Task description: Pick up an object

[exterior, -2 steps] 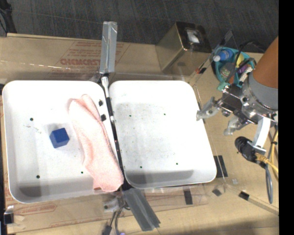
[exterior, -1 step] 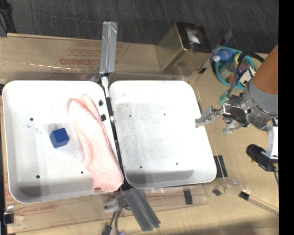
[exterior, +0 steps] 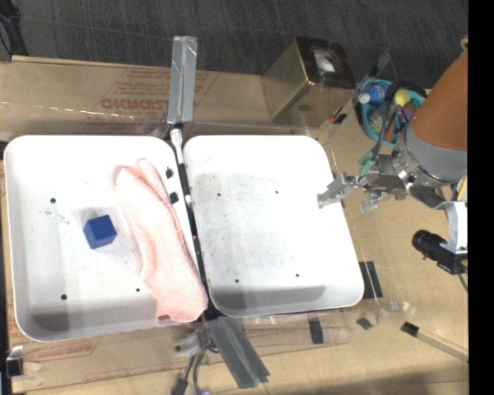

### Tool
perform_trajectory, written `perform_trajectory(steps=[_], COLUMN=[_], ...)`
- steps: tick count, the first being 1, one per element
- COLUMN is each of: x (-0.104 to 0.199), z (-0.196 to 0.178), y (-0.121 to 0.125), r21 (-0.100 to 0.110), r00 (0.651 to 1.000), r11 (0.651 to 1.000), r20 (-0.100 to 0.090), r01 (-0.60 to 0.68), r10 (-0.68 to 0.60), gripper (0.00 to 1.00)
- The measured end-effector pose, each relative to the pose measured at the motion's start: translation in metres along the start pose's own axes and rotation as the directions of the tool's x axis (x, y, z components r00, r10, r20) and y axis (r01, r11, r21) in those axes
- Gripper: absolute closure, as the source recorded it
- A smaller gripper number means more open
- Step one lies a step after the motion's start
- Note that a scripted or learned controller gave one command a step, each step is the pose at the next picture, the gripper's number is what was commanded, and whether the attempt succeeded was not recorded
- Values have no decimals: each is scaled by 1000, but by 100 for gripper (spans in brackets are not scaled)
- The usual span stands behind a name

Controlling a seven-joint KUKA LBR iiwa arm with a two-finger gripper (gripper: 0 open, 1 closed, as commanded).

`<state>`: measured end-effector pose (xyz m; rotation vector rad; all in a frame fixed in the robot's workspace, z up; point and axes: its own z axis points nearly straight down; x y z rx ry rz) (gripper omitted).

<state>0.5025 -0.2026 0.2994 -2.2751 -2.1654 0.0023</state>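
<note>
- The metal two-finger gripper point(exterior: 333, 192) hangs over the right rim of the right white bin point(exterior: 267, 290), at the end of the grey arm; whether it is released or clenched cannot be told, and nothing shows in it.
- A small blue cube point(exterior: 100, 230) sits in the left white bin point(exterior: 33, 303), left of centre.
- A pink folded cloth point(exterior: 160, 241) lies along that bin's right side, its long axis running far-left to near-right, the near end draped over the divider.
</note>
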Motion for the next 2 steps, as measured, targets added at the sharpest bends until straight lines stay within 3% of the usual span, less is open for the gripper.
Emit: perform_trajectory(steps=[1, 2], x=[9, -7], z=[-35, 56], y=[-20, 11], r21=[-4, 2], r00=[977, 938], r11=[977, 938], r20=[2, -1], r01=[213, 347], r10=[-213, -347], gripper=[0, 0])
